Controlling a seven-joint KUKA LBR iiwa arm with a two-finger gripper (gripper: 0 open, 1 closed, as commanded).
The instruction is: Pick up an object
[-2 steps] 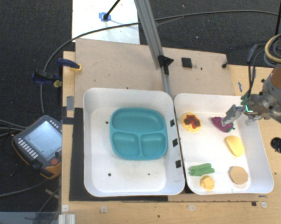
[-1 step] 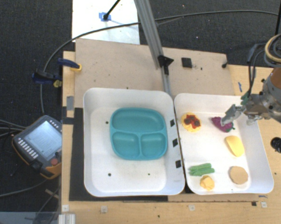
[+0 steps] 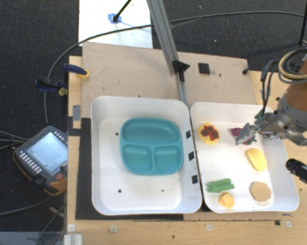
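Arm [image 3: 296,100] low over right bin [image 3: 245,111] (reaching left).

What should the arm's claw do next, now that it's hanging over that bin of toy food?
Probably ease straight down. The gripper sits in the right bin, right beside a small purple piece, the nearest item. The yellow wedge and pizza-like round lie farther off. Whether it already holds anything is unclear.

The grey arm [image 3: 296,108] reaches in from the right; its pincer [image 3: 246,134] points leftward, hanging low.
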